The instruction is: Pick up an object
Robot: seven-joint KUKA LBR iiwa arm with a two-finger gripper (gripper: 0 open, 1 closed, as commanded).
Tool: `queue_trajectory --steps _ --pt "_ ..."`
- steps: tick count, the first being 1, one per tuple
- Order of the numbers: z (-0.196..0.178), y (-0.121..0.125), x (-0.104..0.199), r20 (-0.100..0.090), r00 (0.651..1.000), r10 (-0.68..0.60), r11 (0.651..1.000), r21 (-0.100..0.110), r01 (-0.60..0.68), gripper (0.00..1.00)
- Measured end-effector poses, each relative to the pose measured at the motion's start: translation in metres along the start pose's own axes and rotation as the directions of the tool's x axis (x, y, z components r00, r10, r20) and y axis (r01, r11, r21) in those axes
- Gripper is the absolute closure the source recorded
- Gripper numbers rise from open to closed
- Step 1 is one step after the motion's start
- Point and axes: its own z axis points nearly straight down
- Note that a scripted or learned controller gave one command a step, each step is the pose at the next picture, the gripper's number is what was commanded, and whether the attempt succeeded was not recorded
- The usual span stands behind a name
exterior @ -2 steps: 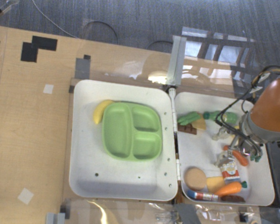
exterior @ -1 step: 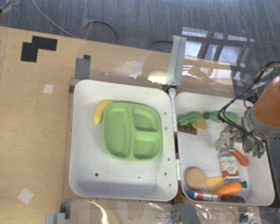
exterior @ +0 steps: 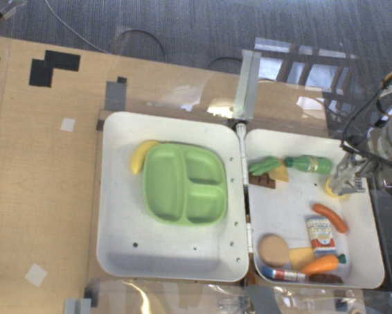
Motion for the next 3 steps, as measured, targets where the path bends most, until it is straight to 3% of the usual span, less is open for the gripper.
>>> queue_trajectory --steps 1,2,3 --pt "0.002 0.001 0.0 -0.003 1.0 -0.001 1.0 -0.002 0.001 0.0" --pt "0.085 0.0 0.009 0.009 0.999 -0.038 0.999 0.004 0.038 0.0" --pt "0.084 0.029 0.038 0.016 1.0 0.013 1.0 0.008 -0.014 0.0"
